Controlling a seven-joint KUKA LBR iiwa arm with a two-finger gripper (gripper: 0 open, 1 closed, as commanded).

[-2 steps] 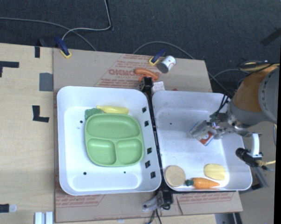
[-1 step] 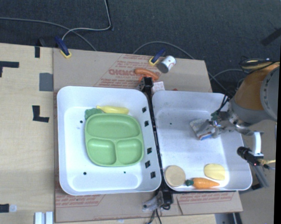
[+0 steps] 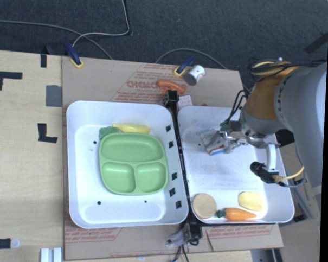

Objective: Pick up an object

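Note:
My gripper (image 3: 214, 143) hangs low over the upper middle of the right bin (image 3: 208, 114), reaching in from the right under the grey arm with its orange band. Nothing shows between its fingers. Along the right bin's front edge lie a round tan disc (image 3: 203, 205), an orange carrot (image 3: 238, 214) and a pale yellow lump (image 3: 251, 200), all well below the gripper. In the left bin (image 3: 81, 151) sits a green divided plate (image 3: 134, 163) with a yellow banana-like piece (image 3: 131, 128) at its far rim.
A black clip divider (image 3: 176, 155) runs between the two bins. Behind the bins on the cardboard lie an orange item (image 3: 171, 85), a small grey cylinder (image 3: 194, 75) and blue-yellow clamps (image 3: 74, 56). Cables trail across the dark floor at the back.

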